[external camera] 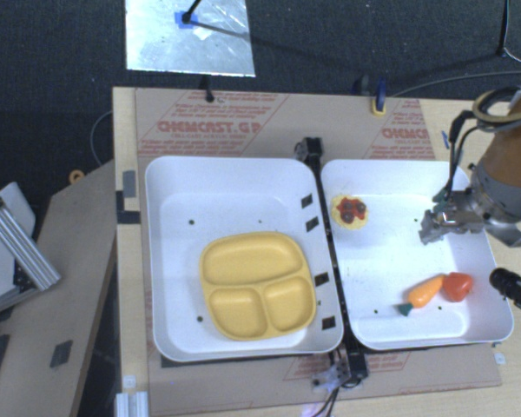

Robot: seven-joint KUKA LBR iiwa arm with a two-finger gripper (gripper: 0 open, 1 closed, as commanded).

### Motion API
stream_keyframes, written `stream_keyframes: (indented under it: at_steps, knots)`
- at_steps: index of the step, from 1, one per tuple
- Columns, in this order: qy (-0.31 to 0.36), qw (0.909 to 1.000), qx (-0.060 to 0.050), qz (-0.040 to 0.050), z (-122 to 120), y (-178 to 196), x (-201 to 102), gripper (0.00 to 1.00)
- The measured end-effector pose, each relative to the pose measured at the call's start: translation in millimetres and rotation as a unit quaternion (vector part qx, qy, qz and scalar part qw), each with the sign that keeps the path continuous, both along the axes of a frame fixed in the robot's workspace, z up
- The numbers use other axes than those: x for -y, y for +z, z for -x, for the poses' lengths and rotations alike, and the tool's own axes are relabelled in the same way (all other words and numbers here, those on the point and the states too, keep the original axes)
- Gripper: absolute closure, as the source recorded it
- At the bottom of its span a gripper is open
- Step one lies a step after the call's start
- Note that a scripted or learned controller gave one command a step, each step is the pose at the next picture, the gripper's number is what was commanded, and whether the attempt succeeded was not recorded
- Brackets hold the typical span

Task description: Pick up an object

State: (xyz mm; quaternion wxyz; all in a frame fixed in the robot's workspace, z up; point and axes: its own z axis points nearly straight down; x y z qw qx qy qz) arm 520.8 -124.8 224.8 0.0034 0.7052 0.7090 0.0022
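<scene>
In the right bin (391, 328) lie three small items. A toy carrot (421, 293) rests near the front, its tip touching a red tomato-like piece (457, 286). A small round tart with red topping (350, 211) sits at the bin's back left. My gripper (436, 227) hovers over the bin's right half, behind the carrot and tomato and to the right of the tart. Nothing shows between its fingers.
The left bin (169, 259) holds a yellow divided plate (257, 283). A black clip rail (321, 233) runs between the two bins. The arm's body (508, 168) and cables overhang the right bin's far right edge.
</scene>
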Motion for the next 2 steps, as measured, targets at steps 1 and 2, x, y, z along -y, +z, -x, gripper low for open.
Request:
stream_keyframes:
  at_steps: [1, 2]
  knots:
    - [0.000, 1.0000, 0.001, 0.0001, 0.7, 64.5, -1.0, 1.00]
    - [0.000, 1.0000, -0.002, -0.0005, -0.3, 68.1, -0.9, 1.00]
